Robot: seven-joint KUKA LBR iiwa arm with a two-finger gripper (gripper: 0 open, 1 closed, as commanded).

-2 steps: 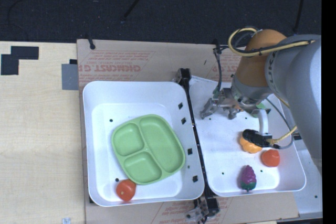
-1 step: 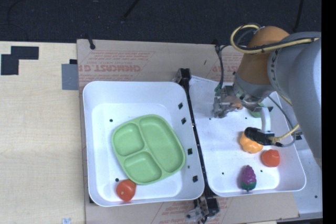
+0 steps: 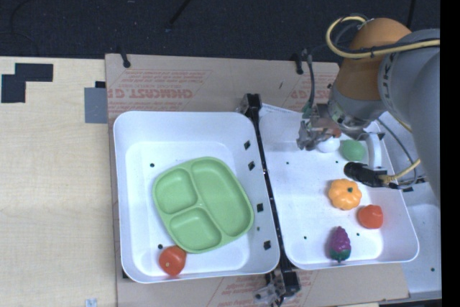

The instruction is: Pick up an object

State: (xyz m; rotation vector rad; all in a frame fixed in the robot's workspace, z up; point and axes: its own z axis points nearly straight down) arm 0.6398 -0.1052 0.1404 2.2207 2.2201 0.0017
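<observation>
My gripper (image 3: 314, 137) hangs low over the back of the right bin (image 3: 302, 234). A small white object (image 3: 328, 146) lies right beside it, touching or nearly so. A pale green rounded object (image 3: 353, 150) sits just to the right of that. Further forward in the same bin lie an orange pumpkin-like toy (image 3: 344, 195), a red round toy (image 3: 370, 216) and a purple toy (image 3: 339, 243). I see nothing lifted off the bin floor.
The left bin (image 3: 133, 154) holds a green divided plate (image 3: 202, 204) and a red tomato-like toy (image 3: 172, 260) at its front left corner. A black divider (image 3: 262, 176) runs between the bins. The grey arm (image 3: 406, 83) fills the back right.
</observation>
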